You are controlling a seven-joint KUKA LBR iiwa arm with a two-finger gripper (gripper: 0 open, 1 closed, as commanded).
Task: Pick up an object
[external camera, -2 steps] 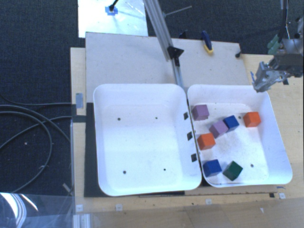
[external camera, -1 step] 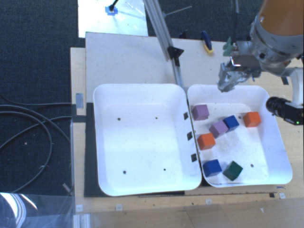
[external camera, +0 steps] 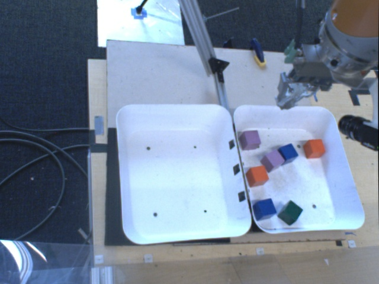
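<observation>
The right bin (external camera: 340, 176) holds several small cubes: a purple one (external camera: 250, 139) near its back left, a lilac one (external camera: 272, 160) touching a blue one (external camera: 288, 152), an orange one (external camera: 314, 148) at the right, another orange one (external camera: 257, 175) by the left wall, a blue one (external camera: 264, 208) and a dark green one (external camera: 290, 212) at the front. My gripper (external camera: 286, 101) hangs above the back rim of that bin, well clear of the cubes, with nothing visible between its fingers.
The left bin (external camera: 136, 129) sits beside the right one, sharing a clipped middle edge. A slanted metal pole (external camera: 201, 34) rises behind the bins. A black cylinder (external camera: 358, 130) juts in at the right. Cables (external camera: 35, 152) lie on the floor at left.
</observation>
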